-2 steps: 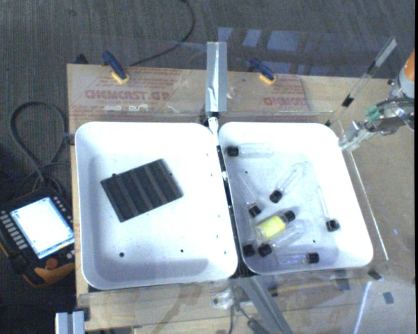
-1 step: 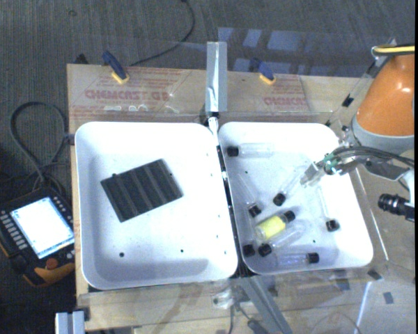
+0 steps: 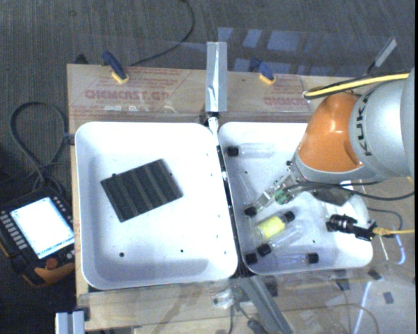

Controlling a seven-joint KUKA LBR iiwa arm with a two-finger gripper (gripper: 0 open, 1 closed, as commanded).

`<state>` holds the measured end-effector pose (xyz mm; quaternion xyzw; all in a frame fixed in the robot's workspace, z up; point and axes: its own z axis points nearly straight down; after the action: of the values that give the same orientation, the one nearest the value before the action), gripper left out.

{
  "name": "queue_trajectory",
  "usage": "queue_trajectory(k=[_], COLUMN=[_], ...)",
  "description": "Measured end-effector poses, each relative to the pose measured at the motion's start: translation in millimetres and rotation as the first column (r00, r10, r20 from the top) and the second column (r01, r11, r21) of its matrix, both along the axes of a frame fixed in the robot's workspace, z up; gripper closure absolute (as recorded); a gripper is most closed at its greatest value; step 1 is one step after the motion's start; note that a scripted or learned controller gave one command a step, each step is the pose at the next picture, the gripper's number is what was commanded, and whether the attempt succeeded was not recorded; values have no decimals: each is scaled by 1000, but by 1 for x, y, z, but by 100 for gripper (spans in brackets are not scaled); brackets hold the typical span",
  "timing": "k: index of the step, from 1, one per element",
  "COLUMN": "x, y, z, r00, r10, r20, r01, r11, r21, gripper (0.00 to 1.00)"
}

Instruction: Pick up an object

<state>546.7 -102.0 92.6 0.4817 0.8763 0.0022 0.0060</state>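
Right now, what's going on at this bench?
A grey KUKA arm with an orange band reaches in from the right over the right bin, which holds several small clear vials with dark caps, one with yellow contents. Its tool sits low among the vials near the bin's middle; nothing is clearly held. The left bin holds a dark ribbed flat panel, untouched.
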Motion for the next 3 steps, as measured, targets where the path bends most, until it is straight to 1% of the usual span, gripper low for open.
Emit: queue_trajectory(k=[1,2,3], x=[1,68,117], y=[1,-48,-42], z=[9,0,72], r00=[1000,983,971], r10=[-1,186,237], r20=[2,3,-8], r01=[1,-186,-237], r11=[1000,983,971], r21=[3,-3,2], gripper=[100,100,100])
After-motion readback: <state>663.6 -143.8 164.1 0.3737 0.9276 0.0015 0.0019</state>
